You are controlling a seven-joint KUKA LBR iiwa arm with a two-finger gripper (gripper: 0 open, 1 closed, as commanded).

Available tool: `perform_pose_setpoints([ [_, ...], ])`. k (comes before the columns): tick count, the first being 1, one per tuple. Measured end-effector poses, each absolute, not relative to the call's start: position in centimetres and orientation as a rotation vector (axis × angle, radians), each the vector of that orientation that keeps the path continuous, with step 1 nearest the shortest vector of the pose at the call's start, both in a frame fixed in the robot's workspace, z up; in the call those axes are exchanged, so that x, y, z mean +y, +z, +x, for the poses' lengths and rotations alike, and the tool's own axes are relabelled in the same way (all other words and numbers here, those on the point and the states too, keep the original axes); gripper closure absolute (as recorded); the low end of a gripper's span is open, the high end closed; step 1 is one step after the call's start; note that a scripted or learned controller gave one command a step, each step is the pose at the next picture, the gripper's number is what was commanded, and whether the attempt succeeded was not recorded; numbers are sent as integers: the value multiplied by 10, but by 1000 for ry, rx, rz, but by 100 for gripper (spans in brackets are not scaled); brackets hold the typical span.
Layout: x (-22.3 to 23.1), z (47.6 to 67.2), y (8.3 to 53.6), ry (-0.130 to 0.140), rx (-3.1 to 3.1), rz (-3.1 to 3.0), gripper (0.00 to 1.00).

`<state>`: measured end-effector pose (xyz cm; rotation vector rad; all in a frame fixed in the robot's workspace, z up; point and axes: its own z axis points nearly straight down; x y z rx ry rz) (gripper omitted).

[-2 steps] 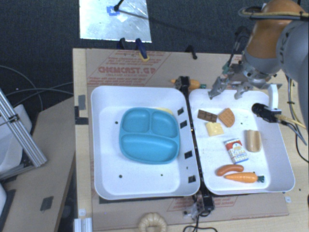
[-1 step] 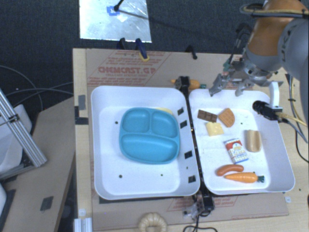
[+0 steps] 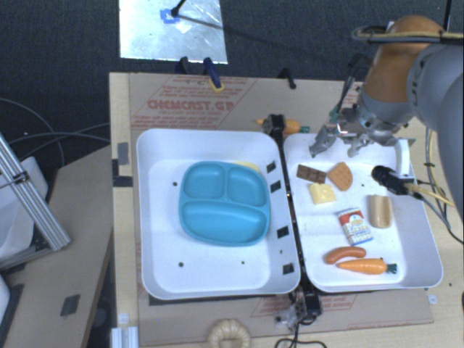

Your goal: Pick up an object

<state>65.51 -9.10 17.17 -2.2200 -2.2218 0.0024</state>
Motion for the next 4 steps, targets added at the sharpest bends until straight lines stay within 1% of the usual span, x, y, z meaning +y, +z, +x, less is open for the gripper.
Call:
perform_pose_setpoints([
  [1,-90,646,113,4,-2221,-2218,0],
  [2,-89,651,91,-15,-2233,-2228,0],
  [3,-90,654,105,-23,-2238,-2233,100],
  [4,-90,657,171,-9,-2231,-2222,100],
])
